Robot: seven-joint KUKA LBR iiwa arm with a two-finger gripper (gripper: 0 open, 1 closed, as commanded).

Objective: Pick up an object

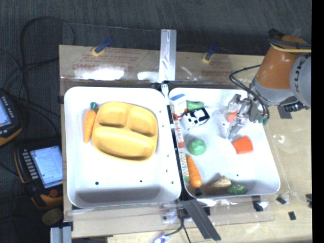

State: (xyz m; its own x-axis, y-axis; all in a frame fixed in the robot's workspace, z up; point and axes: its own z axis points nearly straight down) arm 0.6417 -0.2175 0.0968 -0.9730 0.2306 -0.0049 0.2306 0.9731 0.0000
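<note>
I see the gripper low in the right bin, fingers apparently spread with nothing between them; the orange block lies just below-right, apart.

You could not have read any text here. The small carton at the upper left of the right bin carried coloured printing, but it was too small to make out. The black-and-white object just beside it showed only a pattern, no letters you could tell. At the left edge of the frame, the handheld pendant and the lit screen below it showed lines of content, all blurred. The brown board behind the bins bore faint reddish marking, illegible. The clear strip standing at top centre carried no legible mark either.
</note>
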